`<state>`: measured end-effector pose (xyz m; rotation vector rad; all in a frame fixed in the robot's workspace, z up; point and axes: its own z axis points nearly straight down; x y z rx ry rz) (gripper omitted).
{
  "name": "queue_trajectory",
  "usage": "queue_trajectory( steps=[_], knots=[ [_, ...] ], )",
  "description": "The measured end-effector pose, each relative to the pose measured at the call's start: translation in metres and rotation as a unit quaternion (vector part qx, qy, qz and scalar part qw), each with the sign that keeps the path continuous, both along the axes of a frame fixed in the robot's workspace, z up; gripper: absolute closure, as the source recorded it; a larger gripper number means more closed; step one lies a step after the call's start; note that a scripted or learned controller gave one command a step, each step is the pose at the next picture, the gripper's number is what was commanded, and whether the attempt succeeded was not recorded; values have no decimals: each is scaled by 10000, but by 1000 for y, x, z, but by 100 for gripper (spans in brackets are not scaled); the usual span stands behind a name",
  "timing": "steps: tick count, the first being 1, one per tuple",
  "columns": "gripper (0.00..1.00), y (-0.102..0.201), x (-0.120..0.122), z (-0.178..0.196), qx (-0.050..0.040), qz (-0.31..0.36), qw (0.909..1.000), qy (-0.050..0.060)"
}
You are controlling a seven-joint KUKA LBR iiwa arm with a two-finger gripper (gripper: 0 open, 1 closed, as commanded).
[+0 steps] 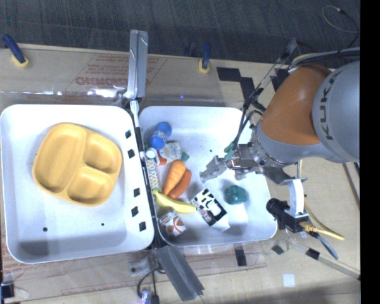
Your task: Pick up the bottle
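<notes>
The bottle (pixel 159 135) lies at the left wall of the right bin (pixel 196 116); it is small, with a blue cap toward the back and a pale body. My gripper (pixel 216 164) hangs over the middle of the right bin, to the right of the bottle and well apart from it. Its fingers are open with nothing between them. The grey arm with its orange band (pixel 294 106) reaches in from the right.
Around the bottle lie a small carton (pixel 173 151), an orange carrot (pixel 176 177), a banana (pixel 174 202), a black-and-white box (pixel 209 208), a teal lump (pixel 235 194) and a small red-white can (pixel 171 223). A yellow divided plate (pixel 78 163) sits in the left bin (pixel 12 233).
</notes>
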<state>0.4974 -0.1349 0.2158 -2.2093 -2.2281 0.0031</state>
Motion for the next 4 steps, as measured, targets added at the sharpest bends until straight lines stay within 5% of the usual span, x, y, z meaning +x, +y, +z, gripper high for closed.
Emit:
queue_trajectory(
  steps=[1, 2, 4],
  knots=[
    [0, 49, 75, 33, -5, -52, 10000, -11],
    [0, 119, 123, -25, -11, 17, 10000, -5],
    [0, 118, 123, -25, -12, 15, 10000, -7]
  ],
)
